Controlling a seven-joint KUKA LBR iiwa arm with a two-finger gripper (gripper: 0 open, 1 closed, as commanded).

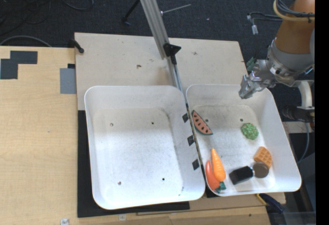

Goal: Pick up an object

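Here the hand (249, 88), whose grip I cannot tell, hovers at the right bin's (281, 125) one o'clock rim, with the green ball (250, 131) at three, the waffle (262, 156) at four and the carrot (217, 164) at seven.

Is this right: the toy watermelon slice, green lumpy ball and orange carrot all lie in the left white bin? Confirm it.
Not right. The camera view shows the toy watermelon slice, green lumpy ball and orange carrot all lying in the right white bin, not the left.
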